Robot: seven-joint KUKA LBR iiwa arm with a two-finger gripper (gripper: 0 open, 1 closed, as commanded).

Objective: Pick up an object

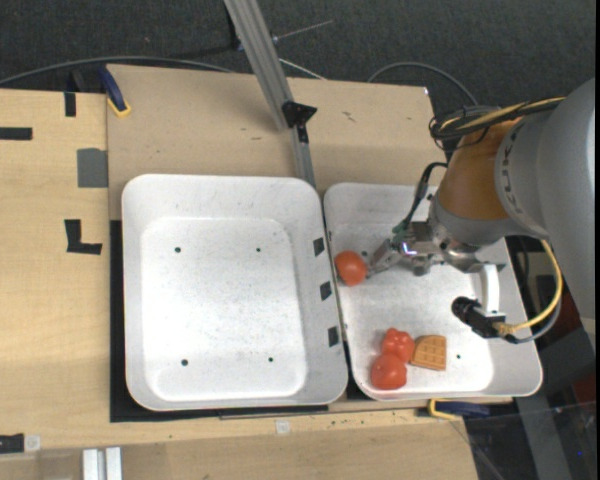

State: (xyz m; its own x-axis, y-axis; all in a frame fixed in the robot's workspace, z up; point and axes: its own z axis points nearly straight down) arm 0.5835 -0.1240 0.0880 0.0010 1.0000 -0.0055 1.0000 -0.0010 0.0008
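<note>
Grey arm [560,168], orange band [472,180] above wrist, yellow and black cables [540,308] alongside.

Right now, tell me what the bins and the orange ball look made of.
Left bin and right bin: likely moulded plastic, matte white and speckled, with rounded rims. Orange ball: smooth, evenly coloured, probably plastic or rubber; too small to tell which.

The light wooden table [200,118] carries two shallow white plastic bins side by side, left bin [140,268] and right bin [510,368], mid-frame.
</note>
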